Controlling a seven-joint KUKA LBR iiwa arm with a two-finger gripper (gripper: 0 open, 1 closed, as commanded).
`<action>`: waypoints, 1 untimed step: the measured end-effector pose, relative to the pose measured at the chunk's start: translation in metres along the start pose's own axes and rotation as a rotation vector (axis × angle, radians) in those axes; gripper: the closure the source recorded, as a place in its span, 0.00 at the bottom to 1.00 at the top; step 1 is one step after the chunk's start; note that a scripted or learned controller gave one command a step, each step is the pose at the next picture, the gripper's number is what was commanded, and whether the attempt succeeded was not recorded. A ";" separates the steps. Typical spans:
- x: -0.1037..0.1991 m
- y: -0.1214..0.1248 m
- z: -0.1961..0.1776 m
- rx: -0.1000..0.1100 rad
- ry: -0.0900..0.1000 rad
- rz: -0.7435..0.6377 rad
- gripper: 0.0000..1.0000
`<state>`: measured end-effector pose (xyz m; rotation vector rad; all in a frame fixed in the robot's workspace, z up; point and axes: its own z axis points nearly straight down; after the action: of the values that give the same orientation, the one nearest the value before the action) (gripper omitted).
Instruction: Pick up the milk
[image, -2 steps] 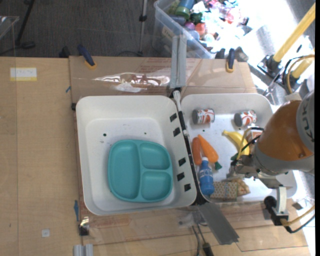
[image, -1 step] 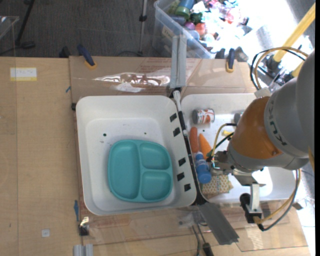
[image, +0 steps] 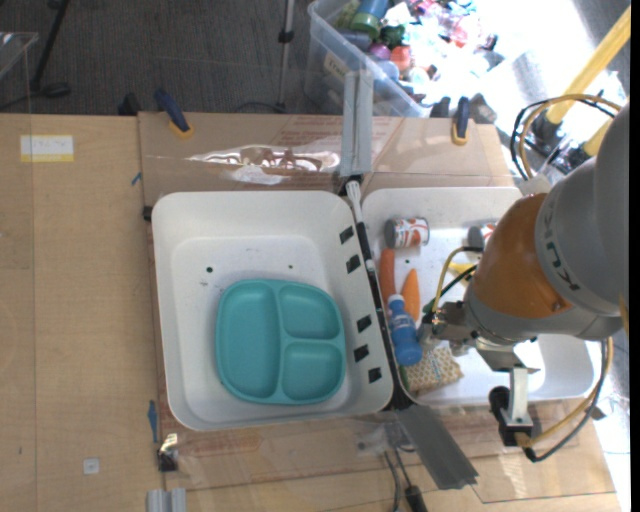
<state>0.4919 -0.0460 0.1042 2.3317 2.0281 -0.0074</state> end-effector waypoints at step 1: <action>0.002 0.001 -0.010 0.000 0.008 -0.001 1.00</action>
<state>0.4933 -0.0438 0.1147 2.3343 2.0328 0.0020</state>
